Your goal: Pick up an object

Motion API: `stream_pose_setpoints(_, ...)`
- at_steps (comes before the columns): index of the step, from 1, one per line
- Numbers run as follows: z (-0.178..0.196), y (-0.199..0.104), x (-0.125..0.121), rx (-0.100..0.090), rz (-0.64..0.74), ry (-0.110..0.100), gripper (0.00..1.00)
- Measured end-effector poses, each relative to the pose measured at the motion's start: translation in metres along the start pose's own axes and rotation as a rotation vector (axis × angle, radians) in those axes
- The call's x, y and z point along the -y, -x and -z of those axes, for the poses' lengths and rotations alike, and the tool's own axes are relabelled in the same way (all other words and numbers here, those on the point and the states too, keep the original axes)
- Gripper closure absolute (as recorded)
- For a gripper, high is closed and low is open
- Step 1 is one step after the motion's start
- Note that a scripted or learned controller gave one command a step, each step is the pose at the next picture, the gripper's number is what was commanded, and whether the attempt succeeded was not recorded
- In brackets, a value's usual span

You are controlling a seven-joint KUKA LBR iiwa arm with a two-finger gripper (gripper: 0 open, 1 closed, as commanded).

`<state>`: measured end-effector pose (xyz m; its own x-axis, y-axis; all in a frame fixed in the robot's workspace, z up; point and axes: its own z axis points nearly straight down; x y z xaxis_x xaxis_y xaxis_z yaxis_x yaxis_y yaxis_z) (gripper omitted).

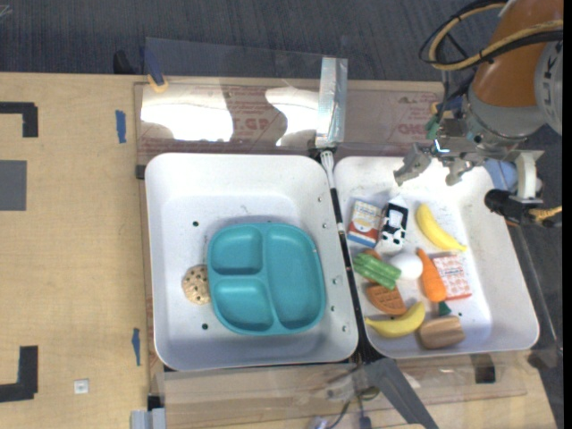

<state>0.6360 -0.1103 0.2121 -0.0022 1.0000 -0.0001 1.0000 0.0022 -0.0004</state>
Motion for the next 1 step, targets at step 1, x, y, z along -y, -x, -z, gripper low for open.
stream_pose_setpoints(1, -0.0975, 0.0277, 0.0242, 0.004, 0.052, 0.033, 0.00)
